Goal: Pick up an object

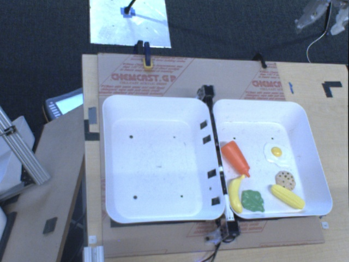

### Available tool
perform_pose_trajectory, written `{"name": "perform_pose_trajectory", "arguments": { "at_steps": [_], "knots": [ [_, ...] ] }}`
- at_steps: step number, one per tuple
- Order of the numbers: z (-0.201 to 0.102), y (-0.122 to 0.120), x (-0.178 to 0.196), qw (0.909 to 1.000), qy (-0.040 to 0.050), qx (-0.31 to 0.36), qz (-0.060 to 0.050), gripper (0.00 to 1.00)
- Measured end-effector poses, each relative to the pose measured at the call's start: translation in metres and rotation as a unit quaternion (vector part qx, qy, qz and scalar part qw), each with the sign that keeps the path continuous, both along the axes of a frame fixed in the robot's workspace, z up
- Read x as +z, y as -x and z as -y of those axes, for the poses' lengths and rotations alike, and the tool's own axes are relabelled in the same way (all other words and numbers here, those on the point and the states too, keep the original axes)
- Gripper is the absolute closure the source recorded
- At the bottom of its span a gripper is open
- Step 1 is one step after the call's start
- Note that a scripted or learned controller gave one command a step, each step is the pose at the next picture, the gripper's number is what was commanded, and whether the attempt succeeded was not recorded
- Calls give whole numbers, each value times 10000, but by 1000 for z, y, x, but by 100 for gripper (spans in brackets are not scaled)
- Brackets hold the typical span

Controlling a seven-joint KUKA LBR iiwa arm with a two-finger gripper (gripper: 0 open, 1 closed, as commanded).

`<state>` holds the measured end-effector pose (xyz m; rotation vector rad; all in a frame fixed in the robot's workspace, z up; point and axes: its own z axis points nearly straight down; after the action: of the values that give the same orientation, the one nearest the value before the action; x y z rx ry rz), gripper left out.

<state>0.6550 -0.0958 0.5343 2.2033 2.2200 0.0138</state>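
Several toy foods lie in the right bin (256,109). An orange carrot (235,156) rests near the bin's left wall, pointing down-right. Below it is a yellow banana (235,195), with a green leafy piece (252,200) touching its right side. A fried egg (276,152) sits further right, a brown cookie (284,179) below it, and a yellow corn cob (288,197) at the front right. A pale grey part that looks like my gripper (319,9) shows at the top right corner, far beyond the bins and away from every object.
The left bin (158,105) stands beside the right one, joined by a black-clipped divider (212,146). A silver sheet (130,14) lies on the dark floor behind the bench. A white cable (316,40) hangs at the top right.
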Motion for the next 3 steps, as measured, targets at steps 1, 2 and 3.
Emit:
{"name": "perform_pose_trajectory", "arguments": {
  "at_steps": [1,2,3],
  "knots": [
    [-51,38,1,10000,-21,1,-69,0],
    [-106,73,1,10000,-25,8,-69,0],
    [-117,-17,0,10000,-14,-3,-48,0]
  ]
}}
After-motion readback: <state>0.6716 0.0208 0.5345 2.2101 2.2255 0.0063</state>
